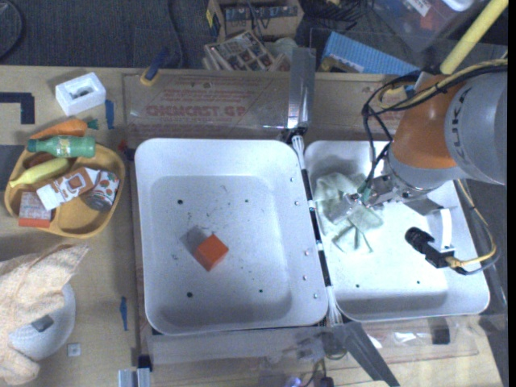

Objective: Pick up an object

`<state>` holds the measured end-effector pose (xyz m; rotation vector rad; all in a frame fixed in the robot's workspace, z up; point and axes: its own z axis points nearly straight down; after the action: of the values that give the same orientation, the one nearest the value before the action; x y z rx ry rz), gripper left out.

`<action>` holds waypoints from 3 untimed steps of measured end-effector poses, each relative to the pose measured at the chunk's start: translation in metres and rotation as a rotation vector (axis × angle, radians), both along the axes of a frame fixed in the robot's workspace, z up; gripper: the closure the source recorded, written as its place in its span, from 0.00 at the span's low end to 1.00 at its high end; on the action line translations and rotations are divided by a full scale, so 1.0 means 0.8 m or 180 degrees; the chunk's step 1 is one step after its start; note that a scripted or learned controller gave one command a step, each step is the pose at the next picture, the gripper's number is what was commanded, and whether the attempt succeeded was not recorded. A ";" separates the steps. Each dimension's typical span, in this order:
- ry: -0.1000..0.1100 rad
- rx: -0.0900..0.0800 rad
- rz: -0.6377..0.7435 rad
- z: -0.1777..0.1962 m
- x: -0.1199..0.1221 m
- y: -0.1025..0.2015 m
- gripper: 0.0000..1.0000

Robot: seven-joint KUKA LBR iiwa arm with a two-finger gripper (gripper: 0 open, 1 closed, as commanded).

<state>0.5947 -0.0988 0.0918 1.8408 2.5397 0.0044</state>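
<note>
The pale green cloth (345, 208), crumpled in the right bin (419, 297), looks the likeliest object for the pick, since the claw (363, 197) has its tip down on the cloth's upper folds; whether the claw is released or clenched I cannot tell, because the wrist hides it.

Nearest the camera, the front edges of both bins meet along the tabletop (97, 329), where a cream-coloured cloth (32, 285) lies at the left. The left bin (161, 297) holds one small orange block (212, 252), resting alone near its middle, well apart from the arm. In the right bin, a black cable connector (426, 247) trails beside the cloth, probably part of the arm's own wiring.

Further back, a yellow bowl (89, 220) on the left gathers spare items: a green bottle (64, 146), a banana (36, 172) and small packets. The grey arm (455, 131) descends from the right over the bin's far corner.
</note>
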 end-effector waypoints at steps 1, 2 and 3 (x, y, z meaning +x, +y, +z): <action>0.0022 -0.0003 -0.0199 -0.004 0.090 -0.009 0.00; 0.0003 -0.0008 0.0308 0.043 0.091 -0.030 0.00; -0.0018 -0.0008 0.0276 -0.002 0.038 -0.012 0.00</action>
<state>0.6251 -0.1082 0.0900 1.7258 2.6121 0.0069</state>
